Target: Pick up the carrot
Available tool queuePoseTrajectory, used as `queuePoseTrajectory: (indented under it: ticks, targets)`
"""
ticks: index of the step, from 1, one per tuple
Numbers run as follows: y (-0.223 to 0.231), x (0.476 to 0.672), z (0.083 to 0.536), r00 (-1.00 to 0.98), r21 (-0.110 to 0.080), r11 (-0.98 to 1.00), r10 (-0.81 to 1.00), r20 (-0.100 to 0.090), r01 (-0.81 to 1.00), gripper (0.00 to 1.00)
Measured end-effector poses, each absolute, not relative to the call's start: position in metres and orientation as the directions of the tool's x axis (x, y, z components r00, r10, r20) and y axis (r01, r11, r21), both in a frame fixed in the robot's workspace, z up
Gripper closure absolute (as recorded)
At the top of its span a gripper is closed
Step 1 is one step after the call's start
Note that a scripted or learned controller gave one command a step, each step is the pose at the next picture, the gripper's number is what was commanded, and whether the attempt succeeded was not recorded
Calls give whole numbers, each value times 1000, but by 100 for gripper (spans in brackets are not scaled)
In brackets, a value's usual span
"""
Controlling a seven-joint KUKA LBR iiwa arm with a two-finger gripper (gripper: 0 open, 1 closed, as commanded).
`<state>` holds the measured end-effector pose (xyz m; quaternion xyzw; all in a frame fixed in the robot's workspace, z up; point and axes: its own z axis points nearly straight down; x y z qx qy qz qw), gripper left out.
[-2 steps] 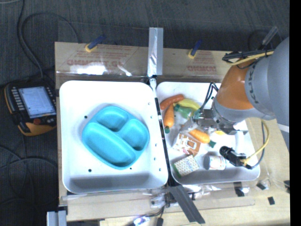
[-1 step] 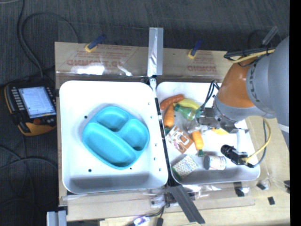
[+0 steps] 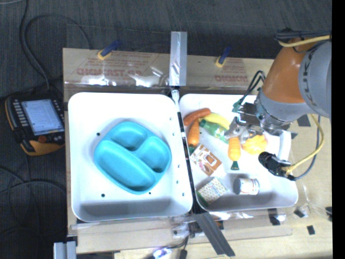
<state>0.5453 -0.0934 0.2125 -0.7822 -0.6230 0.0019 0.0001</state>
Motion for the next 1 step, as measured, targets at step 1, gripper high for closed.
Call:
queuePoseTrajectory:
  ticks: [1]
  targets:
    - [-41, 616, 232, 226, -3, -226, 974, -4, 974, 100]
